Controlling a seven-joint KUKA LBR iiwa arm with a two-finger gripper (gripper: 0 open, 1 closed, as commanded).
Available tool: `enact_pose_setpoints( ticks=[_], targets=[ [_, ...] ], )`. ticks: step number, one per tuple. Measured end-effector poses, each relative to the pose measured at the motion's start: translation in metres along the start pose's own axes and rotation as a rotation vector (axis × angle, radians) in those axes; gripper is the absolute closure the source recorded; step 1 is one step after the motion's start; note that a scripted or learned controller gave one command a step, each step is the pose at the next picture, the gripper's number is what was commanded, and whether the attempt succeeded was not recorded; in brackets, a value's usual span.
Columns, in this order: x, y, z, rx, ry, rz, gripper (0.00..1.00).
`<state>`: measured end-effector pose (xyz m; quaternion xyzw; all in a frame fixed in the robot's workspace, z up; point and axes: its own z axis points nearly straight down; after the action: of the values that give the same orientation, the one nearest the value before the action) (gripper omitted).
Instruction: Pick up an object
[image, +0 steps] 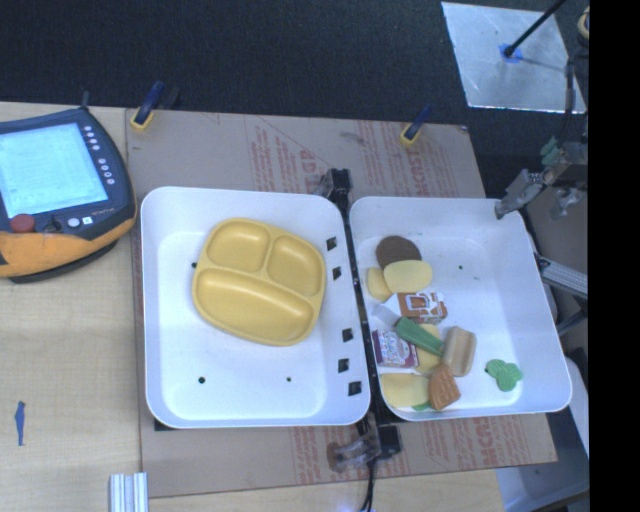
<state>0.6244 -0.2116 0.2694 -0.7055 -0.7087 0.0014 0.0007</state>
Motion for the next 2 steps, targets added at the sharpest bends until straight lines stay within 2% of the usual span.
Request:
enact_pose_setpoints(
  ticks=[1, 2],
  targets=[
    [0.102, -0.111, 0.049, 0.015, 0.008, -0.007, 0.0],
    [0.119, -0.108, 0.128, 0.008, 0.003, 0.0, 0.0]
  ],
)
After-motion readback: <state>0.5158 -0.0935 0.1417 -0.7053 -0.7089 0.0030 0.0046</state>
